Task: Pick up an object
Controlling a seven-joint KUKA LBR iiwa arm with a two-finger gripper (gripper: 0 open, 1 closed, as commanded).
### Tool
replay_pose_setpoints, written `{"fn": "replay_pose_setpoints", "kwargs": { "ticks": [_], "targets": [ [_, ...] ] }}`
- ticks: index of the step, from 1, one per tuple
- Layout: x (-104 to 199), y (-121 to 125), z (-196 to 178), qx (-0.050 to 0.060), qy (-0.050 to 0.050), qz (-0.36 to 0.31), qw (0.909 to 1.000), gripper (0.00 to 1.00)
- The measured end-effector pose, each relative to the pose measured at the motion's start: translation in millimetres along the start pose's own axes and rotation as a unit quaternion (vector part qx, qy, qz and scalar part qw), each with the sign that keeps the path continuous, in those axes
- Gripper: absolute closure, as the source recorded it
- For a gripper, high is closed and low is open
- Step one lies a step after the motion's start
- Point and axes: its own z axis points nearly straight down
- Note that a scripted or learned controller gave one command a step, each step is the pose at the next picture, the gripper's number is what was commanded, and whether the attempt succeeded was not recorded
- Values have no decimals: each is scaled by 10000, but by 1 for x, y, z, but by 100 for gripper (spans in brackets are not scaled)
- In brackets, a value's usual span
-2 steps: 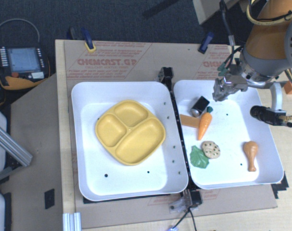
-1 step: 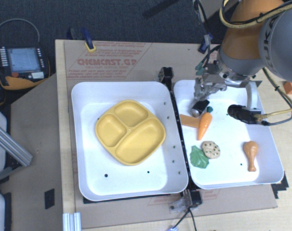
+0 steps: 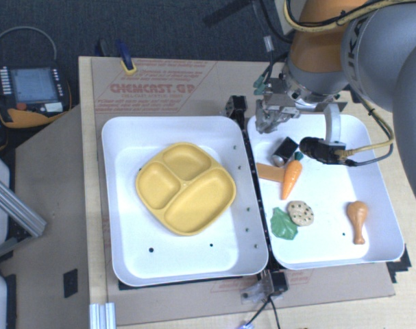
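Claw (image 3: 268,122) hangs at right bin's (image 3: 382,184) far corner; grip state unreadable. Carrot (image 3: 290,177), cookie (image 3: 301,213), drumstick (image 3: 358,221) lie below it, loose for picking.

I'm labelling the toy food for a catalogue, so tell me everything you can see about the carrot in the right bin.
The carrot is a smooth, plastic-looking orange toy cone with a small green top. It lies flat in the right bin, green end toward the far side, tip pointing to the near side. Its upper part overlaps a flat orange slab to its left, and its green end sits against a small black item. The cookie lies apart from it, just past its tip.
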Motion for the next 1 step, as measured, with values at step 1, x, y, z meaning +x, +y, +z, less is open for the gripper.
{"fn": "replay_pose_setpoints", "kwargs": {
  "ticks": [1],
  "targets": [
    [54, 18, -3, 1, 2, -1, 10000, 100]
  ]
}}
